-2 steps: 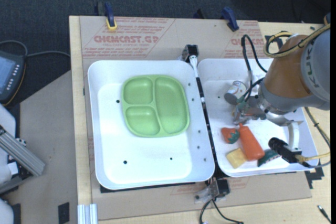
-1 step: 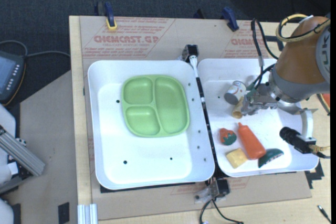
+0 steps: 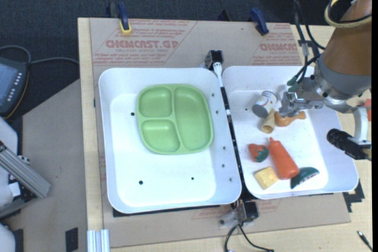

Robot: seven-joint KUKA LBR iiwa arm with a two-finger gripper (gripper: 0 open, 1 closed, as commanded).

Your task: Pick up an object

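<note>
Fingertips of the grey two-finger gripper hang low over the right-hand shallow white bin, right above a small orange toy piece, but from this slant I cannot tell whether they are apart or together, and nothing shows clamped between them. Trouble looks likeliest from crowding: a grey-and-white cylinder and a tan cork-like stub lie just beside the orange piece, so a closing grasp could nudge one aside or pinch two at once and drop both. Further out lie a red strawberry-like toy, an orange carrot-shaped toy, a yellow block and a dark green leaf-shaped piece. The arm reaches in from the right, wrist bent steeply down, its orange band above. The left-hand white bin holds a green divided plate.
</note>
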